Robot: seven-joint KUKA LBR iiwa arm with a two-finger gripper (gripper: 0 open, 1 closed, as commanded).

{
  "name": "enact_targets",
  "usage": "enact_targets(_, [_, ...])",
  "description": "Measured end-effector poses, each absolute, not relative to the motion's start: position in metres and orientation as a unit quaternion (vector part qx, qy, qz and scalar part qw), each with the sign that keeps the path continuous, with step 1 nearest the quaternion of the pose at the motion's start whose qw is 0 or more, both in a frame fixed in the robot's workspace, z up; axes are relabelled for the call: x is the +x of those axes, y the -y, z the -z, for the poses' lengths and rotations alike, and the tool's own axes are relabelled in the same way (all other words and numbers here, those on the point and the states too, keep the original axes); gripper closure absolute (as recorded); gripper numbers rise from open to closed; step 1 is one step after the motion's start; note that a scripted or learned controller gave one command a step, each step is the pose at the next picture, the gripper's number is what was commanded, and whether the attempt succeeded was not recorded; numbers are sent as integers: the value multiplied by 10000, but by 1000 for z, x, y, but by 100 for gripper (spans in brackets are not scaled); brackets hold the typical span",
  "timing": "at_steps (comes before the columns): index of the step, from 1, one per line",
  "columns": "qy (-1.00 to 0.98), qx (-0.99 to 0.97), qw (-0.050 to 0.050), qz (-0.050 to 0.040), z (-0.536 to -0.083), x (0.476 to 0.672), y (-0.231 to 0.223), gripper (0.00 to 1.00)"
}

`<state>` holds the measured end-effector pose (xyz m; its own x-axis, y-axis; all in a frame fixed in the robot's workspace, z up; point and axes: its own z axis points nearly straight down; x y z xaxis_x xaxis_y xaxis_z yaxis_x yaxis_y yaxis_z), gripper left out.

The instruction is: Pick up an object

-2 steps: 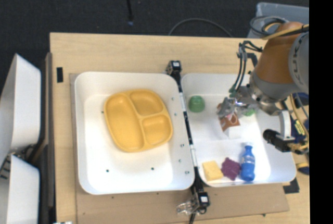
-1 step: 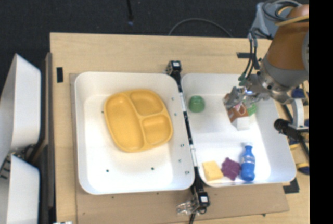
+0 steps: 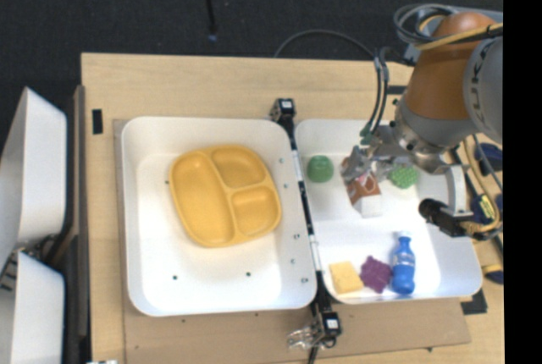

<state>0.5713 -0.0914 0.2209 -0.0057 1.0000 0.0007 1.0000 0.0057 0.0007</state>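
In the right bin (image 3: 457,273) my gripper (image 3: 362,166) hangs low over a small brown and white box (image 3: 367,195), whose upper end meets the gripper's tip. To the left of the gripper lies a green ball (image 3: 320,168). A green bumpy object (image 3: 405,177) sits just to its right, partly under the wrist. Along the bin's front edge lie a yellow block (image 3: 345,277), a purple object (image 3: 375,273) and a blue bottle (image 3: 403,265).
The left bin (image 3: 152,269) holds a yellow divided plate (image 3: 224,194). A ridge (image 3: 303,210) separates the two bins. Cables and a black fitting (image 3: 445,217) hang off the arm over the right bin's right side.
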Motion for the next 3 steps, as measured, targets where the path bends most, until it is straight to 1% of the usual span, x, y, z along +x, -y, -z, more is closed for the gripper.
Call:
enact_targets(1, [7091, -7051, 0, 3, -215, 569, 41, 100])
enact_targets(3, [7103, -7039, 19, 2, -214, 546, -69, 100])
